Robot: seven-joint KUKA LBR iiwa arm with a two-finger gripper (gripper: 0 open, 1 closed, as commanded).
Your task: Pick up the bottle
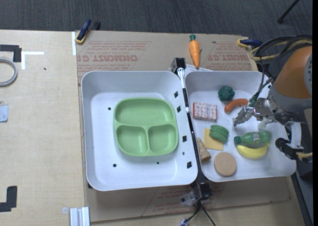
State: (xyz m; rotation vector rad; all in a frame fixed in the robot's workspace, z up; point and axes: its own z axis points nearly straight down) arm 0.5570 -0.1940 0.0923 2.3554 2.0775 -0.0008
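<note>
While the gripper (247,115) hangs over the right bin (278,168), fingers look parted and grasp nothing. Green bottle (254,138) lies just below it, touching the banana (252,151). Sausage (235,104), broccoli (226,92) sit nearby.

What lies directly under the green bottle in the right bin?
The green bottle lies across the top of the yellow banana, touching it. The banana's upper edge is covered by the bottle, so whether the bottle also touches the right bin floor cannot be seen.
</note>
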